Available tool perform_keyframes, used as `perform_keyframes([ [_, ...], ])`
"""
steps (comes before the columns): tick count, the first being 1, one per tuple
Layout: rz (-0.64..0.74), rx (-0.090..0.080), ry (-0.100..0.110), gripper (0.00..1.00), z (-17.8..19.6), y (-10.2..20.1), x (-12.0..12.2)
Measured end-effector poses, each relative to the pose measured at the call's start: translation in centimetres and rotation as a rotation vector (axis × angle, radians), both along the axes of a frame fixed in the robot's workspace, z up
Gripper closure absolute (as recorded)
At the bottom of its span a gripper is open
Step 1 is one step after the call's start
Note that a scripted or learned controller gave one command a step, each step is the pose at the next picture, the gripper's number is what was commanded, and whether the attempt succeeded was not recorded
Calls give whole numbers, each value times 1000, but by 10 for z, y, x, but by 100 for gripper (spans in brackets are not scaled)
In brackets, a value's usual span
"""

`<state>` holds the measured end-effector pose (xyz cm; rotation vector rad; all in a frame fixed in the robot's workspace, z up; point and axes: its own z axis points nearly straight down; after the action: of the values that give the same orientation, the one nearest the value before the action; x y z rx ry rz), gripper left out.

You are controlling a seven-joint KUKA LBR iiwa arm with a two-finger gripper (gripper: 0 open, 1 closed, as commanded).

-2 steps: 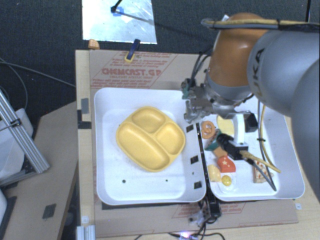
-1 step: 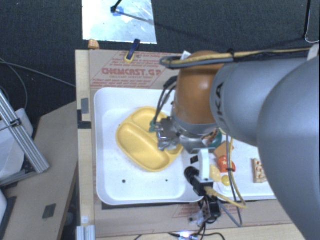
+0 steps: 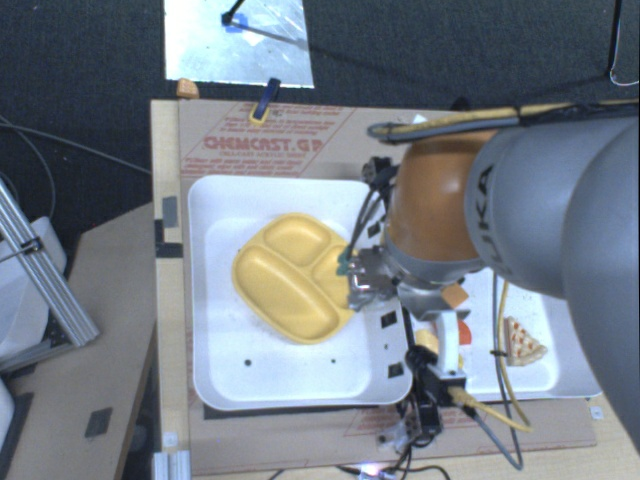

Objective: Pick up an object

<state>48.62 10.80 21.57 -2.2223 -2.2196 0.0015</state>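
A yellow divided plate [image 3: 292, 276] lies in the left white bin [image 3: 225, 368], slightly right of the bin's middle. The gripper [image 3: 358, 280] hangs at the plate's right rim, under the orange-banded wrist, which hides most of it. In the right bin [image 3: 560, 378] I see a pizza-slice toy [image 3: 522, 340] and a red and white object [image 3: 455, 338] with a yellow piece beside it, partly behind the arm. A small orange piece [image 3: 455, 295] shows just below the wrist.
The big grey arm [image 3: 560, 208] covers most of the right bin. Cables [image 3: 500, 418] loop at the front edge. The bins rest on a cardboard sheet [image 3: 270, 138]. A shiny metal plate [image 3: 238, 28] lies at the back.
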Motion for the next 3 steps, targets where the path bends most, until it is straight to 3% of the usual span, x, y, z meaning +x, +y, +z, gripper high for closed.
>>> perform_keyframes([
  [1, -1, 0, -10, 100, 67, -39, 28],
  [2, 0, 0, -19, 100, 188, -77, 41],
  [3, -5, -2, 2, 100, 113, -144, 57],
])
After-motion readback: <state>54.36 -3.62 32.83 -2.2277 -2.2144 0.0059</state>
